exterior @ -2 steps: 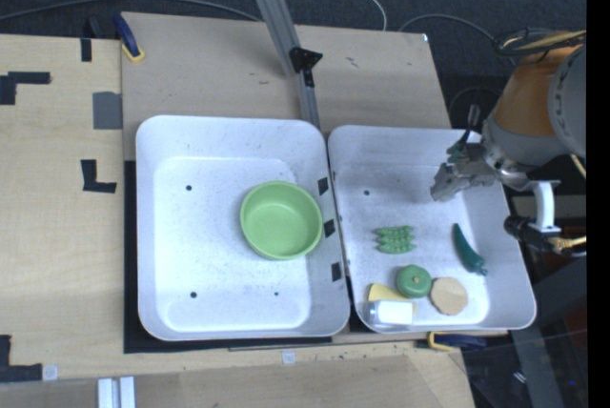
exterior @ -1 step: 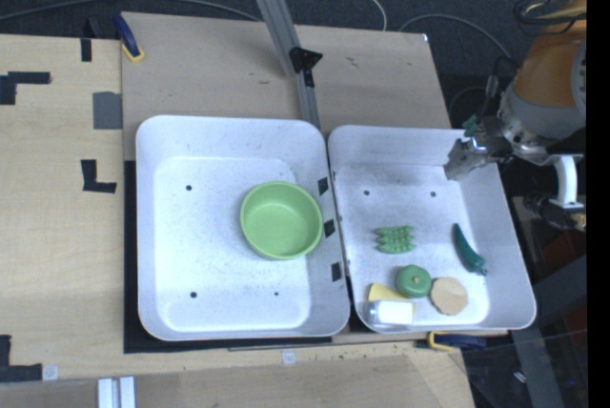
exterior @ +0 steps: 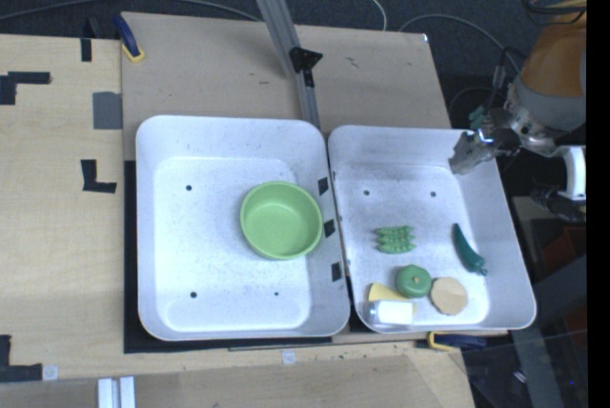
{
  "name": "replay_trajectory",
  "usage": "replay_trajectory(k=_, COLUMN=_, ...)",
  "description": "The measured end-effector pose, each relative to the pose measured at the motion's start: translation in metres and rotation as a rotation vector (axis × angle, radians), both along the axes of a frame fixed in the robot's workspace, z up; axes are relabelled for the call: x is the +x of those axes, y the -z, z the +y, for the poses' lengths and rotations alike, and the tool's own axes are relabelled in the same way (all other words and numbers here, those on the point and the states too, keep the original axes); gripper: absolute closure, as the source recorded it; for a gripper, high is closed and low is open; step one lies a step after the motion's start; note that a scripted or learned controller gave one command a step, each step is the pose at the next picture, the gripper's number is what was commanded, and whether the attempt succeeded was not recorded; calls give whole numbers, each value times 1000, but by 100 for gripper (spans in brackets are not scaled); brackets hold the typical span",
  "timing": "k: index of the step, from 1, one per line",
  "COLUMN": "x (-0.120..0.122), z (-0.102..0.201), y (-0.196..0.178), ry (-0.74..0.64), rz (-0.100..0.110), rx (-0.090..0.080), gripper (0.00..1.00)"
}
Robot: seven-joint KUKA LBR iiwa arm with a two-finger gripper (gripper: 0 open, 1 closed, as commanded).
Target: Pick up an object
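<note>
Green bowl point(exterior: 280, 221) in L bin point(exterior: 162, 206)

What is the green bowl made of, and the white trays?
The green bowl looks like plastic: one even colour, smooth, slightly matte, with a thick rounded rim. The white bins also look like moulded plastic, with rounded corners and a faintly speckled surface, though painted metal can't be ruled out.

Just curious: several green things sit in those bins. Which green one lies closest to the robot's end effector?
The dark green pepper-like piece, slim and alone by the right bin's right wall, below the end effector.
</note>
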State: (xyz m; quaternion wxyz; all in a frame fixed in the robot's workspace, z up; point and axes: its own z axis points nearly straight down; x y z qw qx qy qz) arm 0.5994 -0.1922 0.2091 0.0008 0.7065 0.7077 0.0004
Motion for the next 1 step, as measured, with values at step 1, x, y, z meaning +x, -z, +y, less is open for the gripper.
replay_trajectory(k=1, x=-3, z=55, y=8, ry=-4, rz=4, rx=2, gripper=100)
